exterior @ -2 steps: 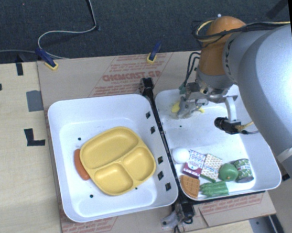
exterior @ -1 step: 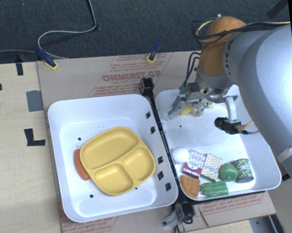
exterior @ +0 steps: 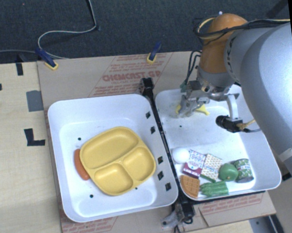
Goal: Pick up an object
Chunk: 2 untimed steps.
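Banana [exterior: 202, 111] — small, yellow — lies in the far part of the right bin [exterior: 256, 150], its long axis running roughly left to right; the gripper [exterior: 187, 105] covers most of it, so which end points where is unclear. Whether the fingers are spread or closed cannot be told. Toy foods cluster at the bin's near edge — an egg [exterior: 181, 155], a green pepper [exterior: 227, 171]. A yellow divided plate [exterior: 117, 159] sits in the left bin [exterior: 65, 149].
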Available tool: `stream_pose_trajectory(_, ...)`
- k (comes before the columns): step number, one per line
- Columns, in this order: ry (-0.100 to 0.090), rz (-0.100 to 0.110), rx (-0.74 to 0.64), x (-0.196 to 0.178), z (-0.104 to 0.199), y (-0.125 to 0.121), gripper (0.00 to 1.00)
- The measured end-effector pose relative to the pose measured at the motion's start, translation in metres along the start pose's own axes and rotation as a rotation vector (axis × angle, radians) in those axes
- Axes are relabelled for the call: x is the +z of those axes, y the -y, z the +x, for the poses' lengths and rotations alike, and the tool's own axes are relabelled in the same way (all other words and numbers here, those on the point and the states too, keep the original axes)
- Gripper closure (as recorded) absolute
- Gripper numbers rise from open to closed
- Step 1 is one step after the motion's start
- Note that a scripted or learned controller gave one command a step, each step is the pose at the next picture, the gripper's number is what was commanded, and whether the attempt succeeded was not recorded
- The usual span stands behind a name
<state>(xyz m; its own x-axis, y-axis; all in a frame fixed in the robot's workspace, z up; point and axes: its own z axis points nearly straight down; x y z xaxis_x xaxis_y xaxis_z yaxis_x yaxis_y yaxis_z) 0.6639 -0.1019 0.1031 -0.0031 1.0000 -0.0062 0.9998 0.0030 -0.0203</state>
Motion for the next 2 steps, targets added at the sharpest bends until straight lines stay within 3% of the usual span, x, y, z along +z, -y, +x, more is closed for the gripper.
stream_pose_trajectory(1, -0.003, -0.022, 0.004, -0.0905, -0.0987, -0.0024, 1.0)
stream_pose_trajectory(2, -0.005, -0.019, 0.003, -0.0892, -0.0977, -0.0022, 0.0)
